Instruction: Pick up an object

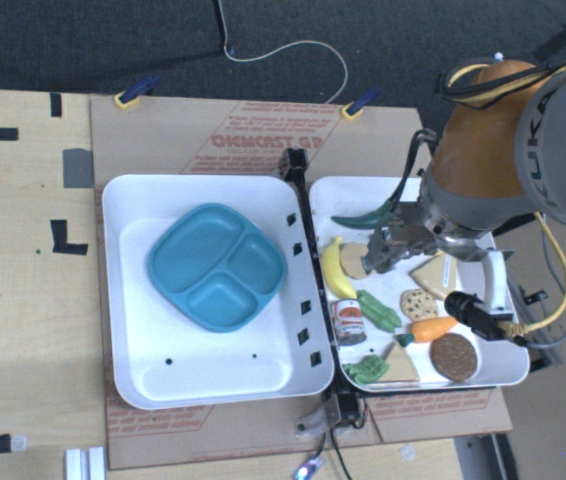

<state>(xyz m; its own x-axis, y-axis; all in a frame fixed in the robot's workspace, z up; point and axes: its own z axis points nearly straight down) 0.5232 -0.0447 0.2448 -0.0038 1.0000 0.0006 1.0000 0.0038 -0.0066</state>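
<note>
Left bin [123, 268] held just a blue plate [217, 266], centered. Right bin [508, 373]: banana [337, 268] along its left edge, green bean [378, 310] beside it, carrot [431, 329] and brown disc [454, 357] near the bottom right corner. Tool [388, 251] sat low, just right of the banana's top end. Couldn't tell its opening; nothing visibly held. Pick not done.
</note>
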